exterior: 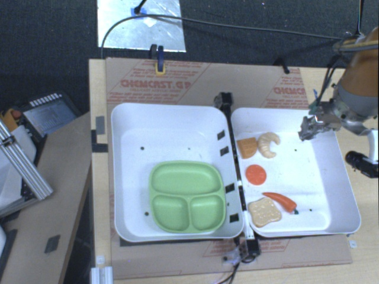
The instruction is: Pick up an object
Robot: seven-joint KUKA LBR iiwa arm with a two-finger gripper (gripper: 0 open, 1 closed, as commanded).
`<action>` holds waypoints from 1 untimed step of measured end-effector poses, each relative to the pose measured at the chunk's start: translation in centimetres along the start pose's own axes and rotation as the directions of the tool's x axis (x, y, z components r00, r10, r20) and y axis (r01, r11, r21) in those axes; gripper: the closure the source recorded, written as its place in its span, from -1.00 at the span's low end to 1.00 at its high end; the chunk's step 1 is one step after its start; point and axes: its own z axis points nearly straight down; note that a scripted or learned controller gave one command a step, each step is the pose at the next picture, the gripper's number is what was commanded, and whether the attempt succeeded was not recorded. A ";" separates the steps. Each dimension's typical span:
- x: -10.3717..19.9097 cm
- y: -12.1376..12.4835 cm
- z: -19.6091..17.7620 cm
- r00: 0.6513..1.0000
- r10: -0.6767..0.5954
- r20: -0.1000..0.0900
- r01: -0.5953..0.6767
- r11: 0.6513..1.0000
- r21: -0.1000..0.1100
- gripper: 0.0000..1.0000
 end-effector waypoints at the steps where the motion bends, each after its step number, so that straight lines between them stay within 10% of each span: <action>1: 0.0 -0.4 -6.3 1.000 -0.001 0.000 0.001 1.000 -0.001 1.00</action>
